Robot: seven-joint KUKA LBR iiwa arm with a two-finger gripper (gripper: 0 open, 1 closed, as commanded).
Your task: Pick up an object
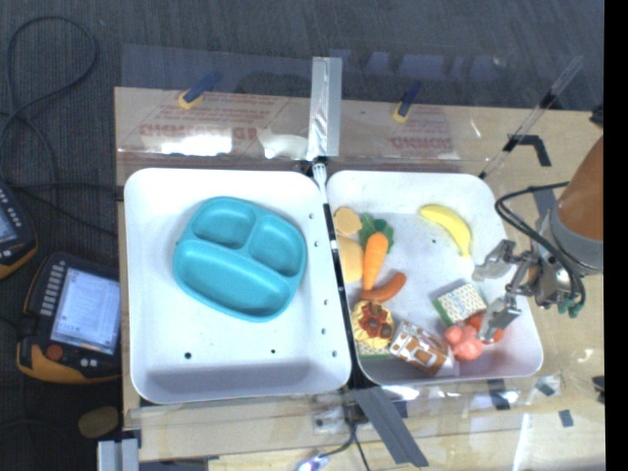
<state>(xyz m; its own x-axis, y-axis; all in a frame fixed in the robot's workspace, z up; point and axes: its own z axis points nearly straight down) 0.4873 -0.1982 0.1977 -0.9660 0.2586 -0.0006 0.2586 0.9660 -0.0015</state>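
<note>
**Poised at the right bin's edge, nothing in hand**

In the camera view, my two-finger gripper [498,285] hung over the four o'clock side of the right shallow white plastic bin [412,186]. My fingers [494,257] stood apart, and I saw nothing between them. The lower fingertip sat just beside a small red rounded toy [465,340] and a small green-and-white checked packet [459,301]. A curved yellow toy banana [446,226] lay well apart at about eleven o'clock from me. An orange toy carrot [375,257] with a green top lay at nine o'clock. The turquoise divided plastic plate [240,256] sat alone in the left bin.

I judged the risk to be the crowding: packet, red toy and a brown printed packet [419,349] lay close together near the bin wall, so closing could pinch two things or strike the rim and slip off.
</note>
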